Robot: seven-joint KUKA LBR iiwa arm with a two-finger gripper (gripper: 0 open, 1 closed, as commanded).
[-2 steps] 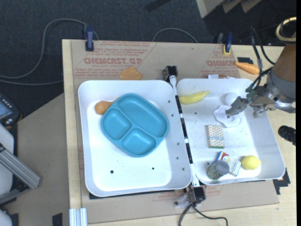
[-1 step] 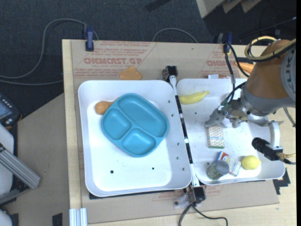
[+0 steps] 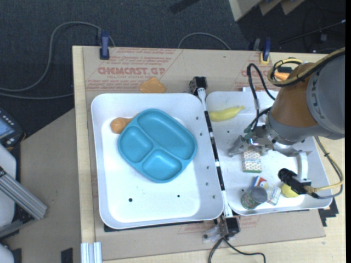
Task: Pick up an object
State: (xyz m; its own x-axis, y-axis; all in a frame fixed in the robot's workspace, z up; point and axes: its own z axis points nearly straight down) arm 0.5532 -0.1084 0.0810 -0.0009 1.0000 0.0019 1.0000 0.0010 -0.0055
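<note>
Round tin [image 3: 252, 198] sits by the right bin's [image 3: 233, 129] front edge, while the patterned box [image 3: 252, 161] lies mid-bin, just frontward of the gripper [image 3: 247, 146], whose grip state cannot be told.

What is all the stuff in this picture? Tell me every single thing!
left bin: one, white, left on the bench
right bin: one, white, beside it
plate: one, blue, three sections, in the left bin
lump: one, orange, left bin, at the plate's far-left edge
blob: one, orange, on the bench beyond the left bin
banana: one, yellow, far end of the right bin
small box: one, pale and speckled, middle of the right bin
can: one, greyish, near edge of the right bin
small bits: a few, mixed colours, by the can; too small to name
clamps: two, blue, far edge of the bench
arm: one, grey with an orange band, over the right bin
gripper: one, grey, just beyond the small box
</note>
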